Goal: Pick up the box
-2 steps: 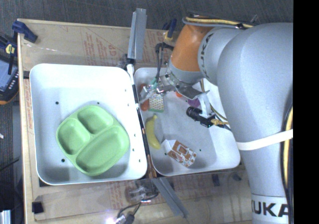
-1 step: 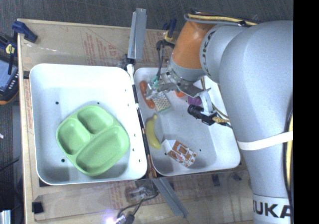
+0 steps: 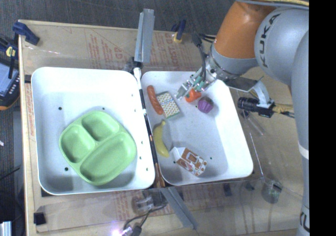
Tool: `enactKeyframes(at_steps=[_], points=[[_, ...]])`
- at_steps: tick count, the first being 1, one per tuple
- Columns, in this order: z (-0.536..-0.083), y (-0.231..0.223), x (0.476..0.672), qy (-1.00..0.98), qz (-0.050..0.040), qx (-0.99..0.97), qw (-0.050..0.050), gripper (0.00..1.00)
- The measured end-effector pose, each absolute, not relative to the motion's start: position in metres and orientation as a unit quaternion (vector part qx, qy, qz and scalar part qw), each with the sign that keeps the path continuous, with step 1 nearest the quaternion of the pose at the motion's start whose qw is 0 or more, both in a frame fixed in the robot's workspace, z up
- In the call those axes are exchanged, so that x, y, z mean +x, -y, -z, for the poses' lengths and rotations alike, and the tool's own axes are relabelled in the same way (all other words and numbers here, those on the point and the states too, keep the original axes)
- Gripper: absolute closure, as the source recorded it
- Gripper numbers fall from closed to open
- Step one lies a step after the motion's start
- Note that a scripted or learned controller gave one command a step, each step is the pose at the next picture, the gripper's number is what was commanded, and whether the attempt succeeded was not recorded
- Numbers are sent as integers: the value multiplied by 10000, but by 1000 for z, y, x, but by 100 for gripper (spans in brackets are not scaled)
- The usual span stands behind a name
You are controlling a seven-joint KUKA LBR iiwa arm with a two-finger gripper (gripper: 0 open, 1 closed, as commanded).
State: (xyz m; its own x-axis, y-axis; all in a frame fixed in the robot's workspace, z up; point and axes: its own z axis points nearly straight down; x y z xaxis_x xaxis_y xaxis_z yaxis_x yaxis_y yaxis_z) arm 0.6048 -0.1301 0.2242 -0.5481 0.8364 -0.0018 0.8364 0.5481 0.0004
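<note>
The box (image 3: 190,161) lies flat in the lower part of the right bin (image 3: 237,140), near its front wall. It is a small carton, white at one end with a brown and red printed face, and its long axis runs from upper left to lower right in the frame, the white end pointing toward a banana (image 3: 160,141). The banana lies just beside it along the bin's left wall.

Both white bins sit side by side on a plywood bench (image 3: 79,41) with blue clamps at its upper edge, over dark floor. The left bin (image 3: 47,98) holds a green divided plate (image 3: 97,147).

Higher in the right bin lie a sausage (image 3: 154,99) and a checkered card (image 3: 168,104), touching each other, and a purple thing (image 3: 205,105) further right.

The gripper (image 3: 190,90) hangs over the upper part of the right bin, well apart from the box. Its tips sit right at a small orange thing (image 3: 193,94); I cannot tell how wide the tips stand or whether they grip it.
</note>
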Motion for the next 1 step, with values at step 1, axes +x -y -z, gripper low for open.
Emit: enactKeyframes(at_steps=[1], points=[[-234,130,605,-8807,8,4737,13,100]])
